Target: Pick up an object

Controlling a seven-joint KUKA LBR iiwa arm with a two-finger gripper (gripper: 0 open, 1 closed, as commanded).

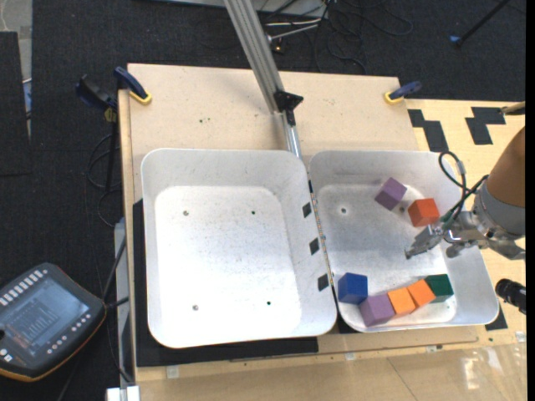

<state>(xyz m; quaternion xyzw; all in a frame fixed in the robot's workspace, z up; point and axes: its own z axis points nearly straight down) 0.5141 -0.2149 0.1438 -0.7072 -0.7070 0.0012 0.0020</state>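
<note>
- Down at the front left sits a handheld control pad [38,317], off the bench.
- Four blocks line the right bin's [476,307] near edge: blue [353,287], purple [377,309], orange [403,299], green [438,287].
- Just behind them the gripper [422,245] hangs low, nothing between its fingers — how wide they stand, I can't tell.
- Farther back lie an orange-red block [424,211] and a lilac block [390,194], close together.
- Left bin [159,174] sits alongside.

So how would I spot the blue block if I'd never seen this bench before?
Look at the right white bin, the one the arm reaches into. Along its near edge runs a line of blocks; the blue block sits at the line's left end, next to the divide between the bins. Its neighbours are purple, orange and green, and it is the single blue piece.
</note>
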